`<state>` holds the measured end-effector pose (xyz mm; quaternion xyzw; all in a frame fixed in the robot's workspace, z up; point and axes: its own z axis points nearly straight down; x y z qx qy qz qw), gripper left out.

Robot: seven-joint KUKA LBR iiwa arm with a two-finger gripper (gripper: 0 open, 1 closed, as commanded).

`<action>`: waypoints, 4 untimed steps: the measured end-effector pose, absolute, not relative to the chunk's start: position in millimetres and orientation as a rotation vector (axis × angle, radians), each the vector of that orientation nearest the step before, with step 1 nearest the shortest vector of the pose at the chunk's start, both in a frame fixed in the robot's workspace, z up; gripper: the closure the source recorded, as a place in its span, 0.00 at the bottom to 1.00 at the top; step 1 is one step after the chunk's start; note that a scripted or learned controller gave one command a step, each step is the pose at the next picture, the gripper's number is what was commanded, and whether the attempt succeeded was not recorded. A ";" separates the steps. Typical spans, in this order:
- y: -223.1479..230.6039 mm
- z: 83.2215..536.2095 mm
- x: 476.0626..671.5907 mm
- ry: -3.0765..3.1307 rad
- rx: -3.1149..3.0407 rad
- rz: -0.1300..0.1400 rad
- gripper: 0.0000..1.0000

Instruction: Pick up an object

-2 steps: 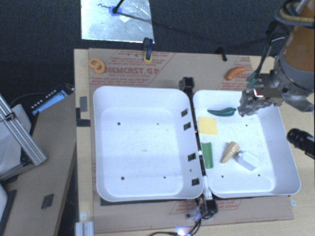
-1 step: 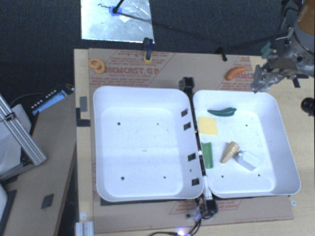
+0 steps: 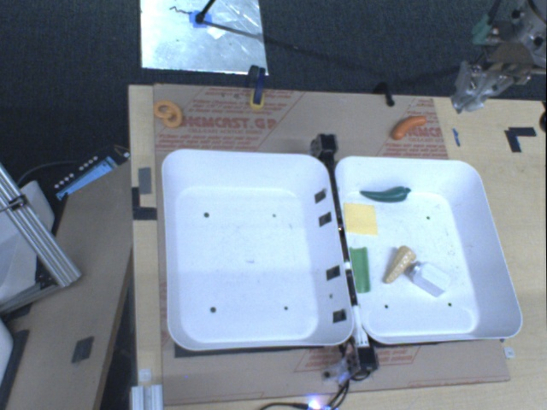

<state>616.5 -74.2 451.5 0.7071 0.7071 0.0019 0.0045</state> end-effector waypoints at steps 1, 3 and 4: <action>-169.1 445.1 625.3 2.210 2.224 0.000 1.00; -188.5 514.2 668.5 2.222 2.212 0.004 1.00; -172.9 537.1 668.5 2.222 2.212 0.004 1.00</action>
